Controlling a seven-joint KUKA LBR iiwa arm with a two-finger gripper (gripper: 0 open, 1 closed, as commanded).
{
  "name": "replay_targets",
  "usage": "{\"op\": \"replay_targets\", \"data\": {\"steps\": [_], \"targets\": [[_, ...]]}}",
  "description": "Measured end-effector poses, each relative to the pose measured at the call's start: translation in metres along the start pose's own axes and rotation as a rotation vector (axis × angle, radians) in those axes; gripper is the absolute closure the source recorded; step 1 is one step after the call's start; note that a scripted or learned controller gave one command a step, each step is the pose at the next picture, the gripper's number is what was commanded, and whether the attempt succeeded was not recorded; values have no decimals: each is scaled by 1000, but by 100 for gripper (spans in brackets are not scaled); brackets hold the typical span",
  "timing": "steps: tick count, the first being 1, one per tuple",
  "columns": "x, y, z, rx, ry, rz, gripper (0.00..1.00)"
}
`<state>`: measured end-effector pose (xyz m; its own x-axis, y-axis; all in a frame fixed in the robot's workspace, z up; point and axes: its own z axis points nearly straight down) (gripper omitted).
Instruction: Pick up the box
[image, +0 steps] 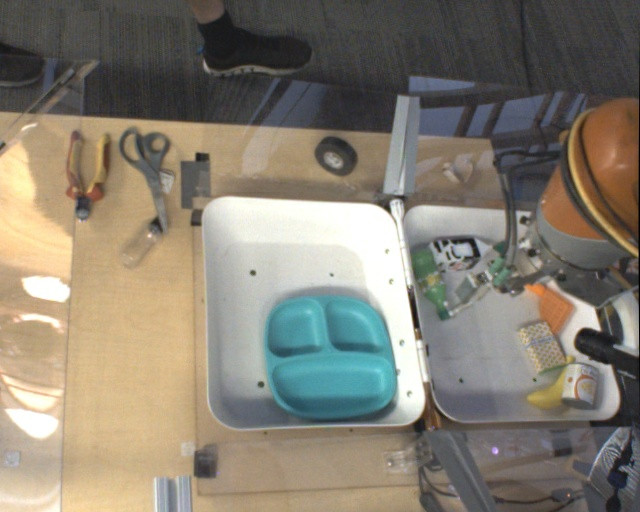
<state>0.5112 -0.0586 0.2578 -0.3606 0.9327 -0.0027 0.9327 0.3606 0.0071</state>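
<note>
Worktop (120, 330): pliers (84, 172), scissors (150, 170) | left bin (230, 300): teal divided tray (330, 357) | right bin (480, 385): gripper (470, 290) low at its upper left, grip state cannot be told; patterned box (543, 346) lies apart, lower right, beside yellow banana (545, 397).

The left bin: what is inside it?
Inside the left bin lies a teal divided tray, toward its near right corner. The bin floor beneath the tray is covered, so anything there cannot be seen.

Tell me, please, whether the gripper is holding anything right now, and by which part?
It cannot be told: the gripper hangs over the right bin beside green items, with no box visibly in it.
</note>
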Motion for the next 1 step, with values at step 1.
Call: {"op": "replay_targets", "data": {"steps": [1], "targets": [[-60,10,26,2,-1,64,0]]}}
